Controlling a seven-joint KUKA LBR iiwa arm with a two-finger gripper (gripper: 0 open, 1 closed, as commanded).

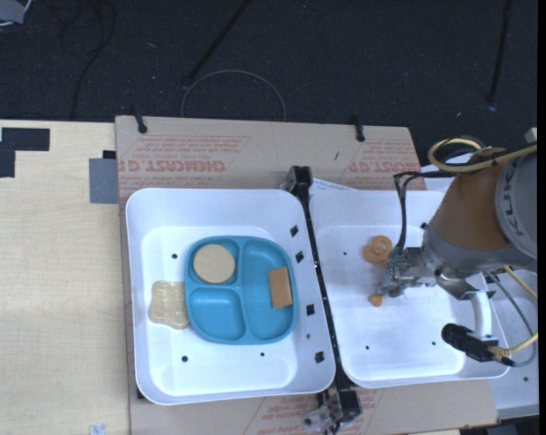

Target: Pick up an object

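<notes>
There are two white bins on the tabletop. The right bin has two small orange things in it. One is a round, flat orange piece near the middle of the frame's right half. The other is a tiny orange bit just below it. The end effector is low in this bin, between the two orange things and a little to their right. I cannot tell how its tips are set, and nothing shows between them.

The left bin holds one blue tray with three parts. One tan round disc sits in its upper left part. One brown block sits in its right part. One pale yellow sponge-like piece lies just left of the tray, touching its edge.
</notes>
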